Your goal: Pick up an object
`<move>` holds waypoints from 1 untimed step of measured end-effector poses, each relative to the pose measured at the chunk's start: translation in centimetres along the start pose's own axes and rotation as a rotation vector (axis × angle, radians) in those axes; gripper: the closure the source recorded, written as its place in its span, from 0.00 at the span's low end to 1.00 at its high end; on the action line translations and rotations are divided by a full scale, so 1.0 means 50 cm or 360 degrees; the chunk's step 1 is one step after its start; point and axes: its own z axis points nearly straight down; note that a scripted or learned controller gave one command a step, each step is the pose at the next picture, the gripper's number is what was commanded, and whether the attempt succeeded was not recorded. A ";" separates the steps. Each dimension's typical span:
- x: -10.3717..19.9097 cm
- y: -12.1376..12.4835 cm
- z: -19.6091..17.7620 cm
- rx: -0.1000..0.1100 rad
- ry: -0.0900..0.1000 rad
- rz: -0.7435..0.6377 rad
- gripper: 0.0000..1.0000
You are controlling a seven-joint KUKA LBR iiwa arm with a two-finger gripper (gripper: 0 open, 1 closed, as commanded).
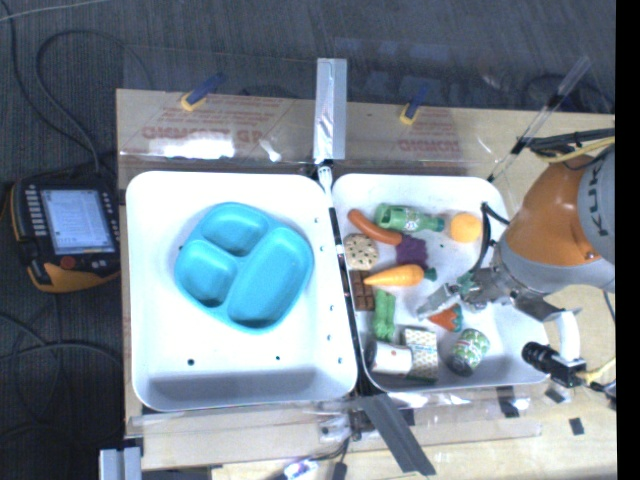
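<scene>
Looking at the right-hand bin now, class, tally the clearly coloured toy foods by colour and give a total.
Orange: 2, a carrot and a round orange fruit
Green: 2, one lying item at the bin's far side and one upright piece
Red-brown: 1, a sausage
Total: 5
Other pieces near the gripper are too jumbled to sort.

Gripper [447, 301] low among right-bin [420, 183] toys.

Right bin [400, 184] crowded with toys — open floor only around the blue tray [243, 264].
</scene>
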 end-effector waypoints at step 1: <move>0.002 -0.001 -0.015 0.0005 0.0003 -0.0001 1.00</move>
